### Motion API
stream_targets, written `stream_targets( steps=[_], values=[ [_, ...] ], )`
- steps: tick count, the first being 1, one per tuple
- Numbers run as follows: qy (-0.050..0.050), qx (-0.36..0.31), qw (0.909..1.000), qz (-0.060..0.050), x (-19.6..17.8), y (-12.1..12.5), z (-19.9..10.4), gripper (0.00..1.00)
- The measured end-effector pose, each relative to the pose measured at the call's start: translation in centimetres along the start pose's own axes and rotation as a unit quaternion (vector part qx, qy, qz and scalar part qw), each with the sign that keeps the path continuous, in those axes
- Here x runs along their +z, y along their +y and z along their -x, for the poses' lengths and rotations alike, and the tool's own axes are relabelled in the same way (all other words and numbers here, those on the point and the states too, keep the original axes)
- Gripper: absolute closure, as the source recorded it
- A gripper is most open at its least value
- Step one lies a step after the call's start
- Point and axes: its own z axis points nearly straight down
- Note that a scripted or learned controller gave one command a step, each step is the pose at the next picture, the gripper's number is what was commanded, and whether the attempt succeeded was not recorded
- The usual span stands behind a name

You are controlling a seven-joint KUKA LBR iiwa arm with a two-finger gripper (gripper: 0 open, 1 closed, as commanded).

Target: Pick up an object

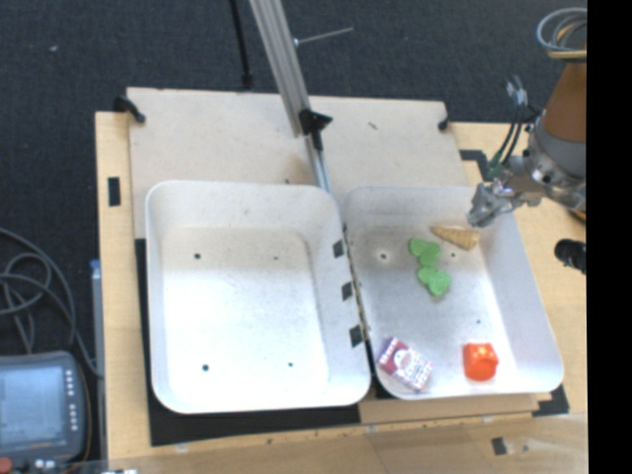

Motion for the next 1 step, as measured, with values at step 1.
stream_targets(
  steps=[1],
  values=[
    [0.001, -0.001, 1.0000, -0.002, -0.87, 0.67, -4.71, 1.00]
  ],
)
